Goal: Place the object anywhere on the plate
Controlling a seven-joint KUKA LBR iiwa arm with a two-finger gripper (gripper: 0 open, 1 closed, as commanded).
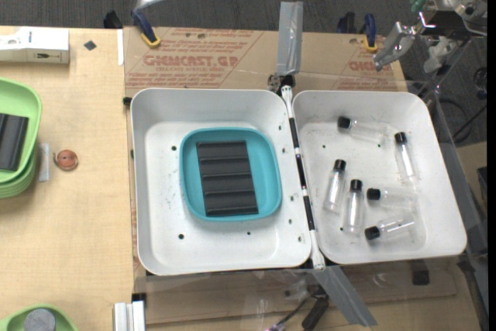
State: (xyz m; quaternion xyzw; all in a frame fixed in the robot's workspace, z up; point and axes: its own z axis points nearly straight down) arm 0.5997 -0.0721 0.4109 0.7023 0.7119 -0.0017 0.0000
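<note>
A teal plate (267, 167) with a dark ribbed insert (226, 177) lies in the middle of the left white bin (151, 190). The right white bin (434, 167) holds several clear vials with black caps; one (335, 184) lies near the bin's centre, another (403, 156) toward the right wall, and another (390, 229) near the front. My gripper (395, 46) hangs above the cardboard behind the right bin's far edge, well apart from the vials and the plate.
Brown cardboard (201, 54) with clamps lies behind the bins. On the wooden bench at the left stand a green tray (23, 108), a white box (35, 45) and a small round copper piece (67, 160). Cables and hardware crowd the upper right corner.
</note>
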